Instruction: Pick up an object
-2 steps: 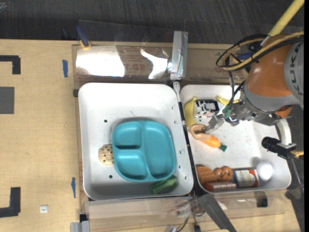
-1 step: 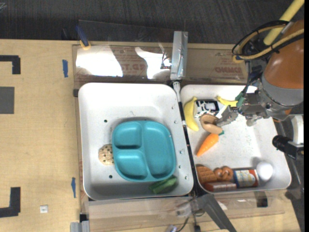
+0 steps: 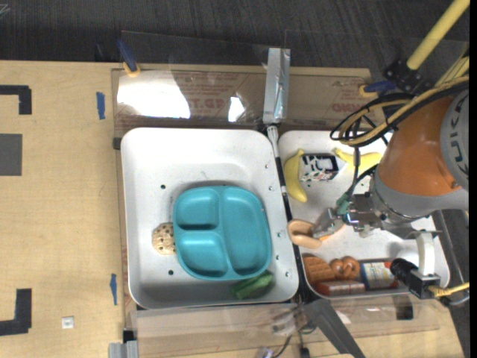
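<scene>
The right bin [image 3: 322, 200] holds several things. A tan, curved soft piece [image 3: 299, 234] lies against its left wall. My gripper [image 3: 326, 227] hangs low over the bin, its tip right beside the tan piece's right end; whether it touches is unclear. A yellow banana [image 3: 295, 182] lies near the back left, with a white box with dark print [image 3: 319, 168] next to it. Along the front edge lie a brown pretzel-like item [image 3: 329, 268] and a bottle with a red and blue label [image 3: 377, 274].
The left bin [image 3: 149, 162] holds a teal divided plate [image 3: 221, 230], a speckled cookie [image 3: 163, 238] at the plate's left and a green item [image 3: 253, 286] at the front. The arm's orange band [image 3: 421, 155] covers the right bin's right side.
</scene>
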